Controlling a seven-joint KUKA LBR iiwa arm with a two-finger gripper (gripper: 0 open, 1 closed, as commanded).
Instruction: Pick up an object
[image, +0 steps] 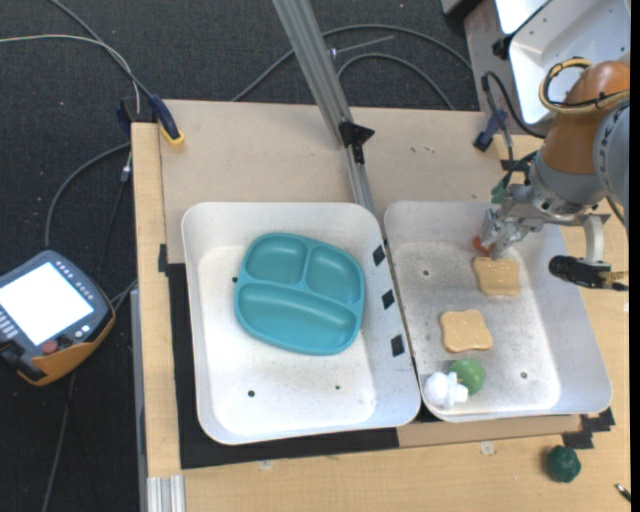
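The right bin (560, 390) holds two tan toast-like pieces: one (497, 276) near its upper middle and one (466, 330) closer to the front. A green and white soft item (457, 382) lies at the bin's front edge. My gripper (497, 238) hangs over the far part of the right bin, just behind the upper tan piece and close to the bin floor. A small red bit (483, 243) shows at its left side; I cannot make out what it is. Nothing is visibly held.
A teal divided plate (299, 293) lies in the left bin (215, 400). A metal pole (325, 80) slants down to the ridge between the bins. A small green ball (563, 462) rests on the bench front right. A handheld screen (45, 315) lies off the bench, left.
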